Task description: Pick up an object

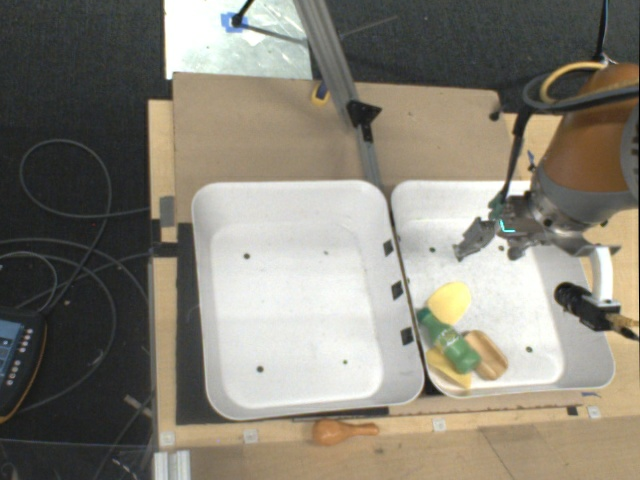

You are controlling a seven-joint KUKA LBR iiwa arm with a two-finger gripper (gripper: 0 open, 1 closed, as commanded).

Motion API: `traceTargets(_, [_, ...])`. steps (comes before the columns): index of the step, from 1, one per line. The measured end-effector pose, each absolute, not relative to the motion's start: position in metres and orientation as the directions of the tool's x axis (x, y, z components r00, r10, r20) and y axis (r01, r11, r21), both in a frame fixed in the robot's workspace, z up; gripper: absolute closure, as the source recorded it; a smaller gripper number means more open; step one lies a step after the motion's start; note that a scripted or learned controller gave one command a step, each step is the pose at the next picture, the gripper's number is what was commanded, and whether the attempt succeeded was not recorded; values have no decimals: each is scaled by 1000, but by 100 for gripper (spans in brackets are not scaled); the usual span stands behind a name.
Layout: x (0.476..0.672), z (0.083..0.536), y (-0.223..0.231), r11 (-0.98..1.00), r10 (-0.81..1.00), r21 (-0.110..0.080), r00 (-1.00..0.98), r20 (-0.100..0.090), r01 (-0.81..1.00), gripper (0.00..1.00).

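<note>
In the right bin, near its front left corner, lies a small pile: a yellow rounded piece, a green bottle across it, and a tan wooden piece to the right. My gripper hangs over the back middle of the right bin, behind and a little right of the pile. Its two dark fingers are spread apart with nothing between them, so it is open. The orange-banded arm comes in from the right edge.
The left bin stands beside the right one, joined by black clips along the shared wall. A small orange-brown pear-shaped object lies on the bench in front of the left bin. A grey pole slants in from the top centre.
</note>
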State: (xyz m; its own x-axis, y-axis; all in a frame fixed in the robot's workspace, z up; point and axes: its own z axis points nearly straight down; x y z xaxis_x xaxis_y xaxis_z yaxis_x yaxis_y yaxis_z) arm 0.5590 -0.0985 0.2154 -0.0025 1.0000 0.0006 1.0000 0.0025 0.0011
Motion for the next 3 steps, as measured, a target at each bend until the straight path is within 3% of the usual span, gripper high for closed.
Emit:
traceTargets(2, [571, 109, -112, -1, 1000, -3, 1, 0, 1000, 0])
traceTargets(3, [572, 90, -112, 0, 1000, -1, 0, 0, 1000, 0])
